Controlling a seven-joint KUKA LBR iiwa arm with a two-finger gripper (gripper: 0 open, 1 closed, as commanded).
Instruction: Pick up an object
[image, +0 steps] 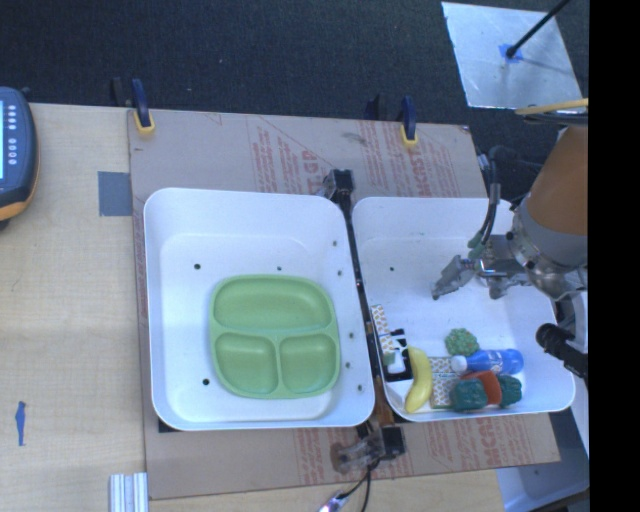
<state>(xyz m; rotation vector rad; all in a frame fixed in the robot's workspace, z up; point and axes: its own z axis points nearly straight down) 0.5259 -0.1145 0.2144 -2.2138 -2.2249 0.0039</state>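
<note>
A robotics lab: clamped cardboard sheet (300, 150) under two white bins (170, 300), control pendant (15, 150) at upper left.

Grey arm (548, 240) (orange band above wrist), dark metal tool (450, 280).

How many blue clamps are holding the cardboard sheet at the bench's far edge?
2: one blue clamp at the sheet's far-left corner, above the left bin, another farther right, above the right bin. Others may be hidden.

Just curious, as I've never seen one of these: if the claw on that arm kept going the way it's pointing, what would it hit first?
Probably bare floor of the right-hand bin. The gripper points left and downward, away from the banana and other toys at the bin's near edge. Its height above the floor is hard to judge.
</note>
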